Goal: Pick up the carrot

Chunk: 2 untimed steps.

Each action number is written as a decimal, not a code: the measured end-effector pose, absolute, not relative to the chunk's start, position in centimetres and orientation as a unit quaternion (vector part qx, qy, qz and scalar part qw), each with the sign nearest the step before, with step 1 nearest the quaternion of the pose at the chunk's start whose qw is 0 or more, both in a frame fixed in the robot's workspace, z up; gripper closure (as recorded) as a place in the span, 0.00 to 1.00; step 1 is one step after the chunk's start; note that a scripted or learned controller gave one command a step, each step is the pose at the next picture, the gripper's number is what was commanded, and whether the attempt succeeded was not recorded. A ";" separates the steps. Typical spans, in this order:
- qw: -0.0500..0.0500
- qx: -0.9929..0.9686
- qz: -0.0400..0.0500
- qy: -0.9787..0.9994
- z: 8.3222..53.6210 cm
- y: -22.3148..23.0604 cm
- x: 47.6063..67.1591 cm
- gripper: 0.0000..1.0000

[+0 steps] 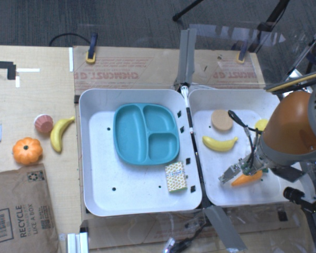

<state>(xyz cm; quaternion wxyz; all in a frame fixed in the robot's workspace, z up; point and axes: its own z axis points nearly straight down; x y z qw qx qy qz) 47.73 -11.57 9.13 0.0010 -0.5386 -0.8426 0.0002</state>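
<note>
Two-finger metal gripper (236, 174) low in right white bin (216, 194), beside tapered orange plastic carrot (247, 179) near front wall. Finger state: cannot tell. Likely positioned for grasp; hold unconfirmed.

"recycle like a" on brown paper bag (18, 210), "chemcest" upside-down on cardboard (131, 67)

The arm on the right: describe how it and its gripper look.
The arm has a large rounded orange band over a grey section. A thin black cable loops beside it. The gripper is small, metallic grey with dark parts.
</note>
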 end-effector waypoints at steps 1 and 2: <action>0.000 -0.541 0.000 -0.841 10.0 -11.7 47.8 1.00; 0.000 -0.614 0.001 -0.790 19.1 -5.6 47.8 1.00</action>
